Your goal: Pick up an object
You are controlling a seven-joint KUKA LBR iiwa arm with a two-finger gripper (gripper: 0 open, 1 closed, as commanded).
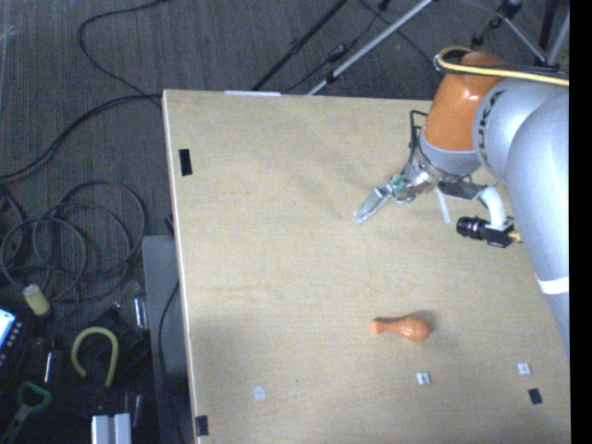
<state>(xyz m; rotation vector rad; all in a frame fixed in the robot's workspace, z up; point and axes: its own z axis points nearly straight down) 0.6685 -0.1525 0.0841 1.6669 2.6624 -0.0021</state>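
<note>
An orange pear-shaped object point(403, 326) lies on its side on the tan bench top point(277, 248), toward the front right, with its narrow end pointing left. My gripper point(363, 215) hangs well behind it, near the middle right of the surface, pointing down and to the left. Its fingers look shut, with nothing between them. The grey arm with the orange band point(458, 109) reaches in from the right.
Small black and white markers point(423, 377) sit near the front right of the bench, and a black one point(185, 162) is at the back left. Cables point(74, 239) and tools lie on the floor to the left. Tripod legs point(388, 26) stand behind the bench.
</note>
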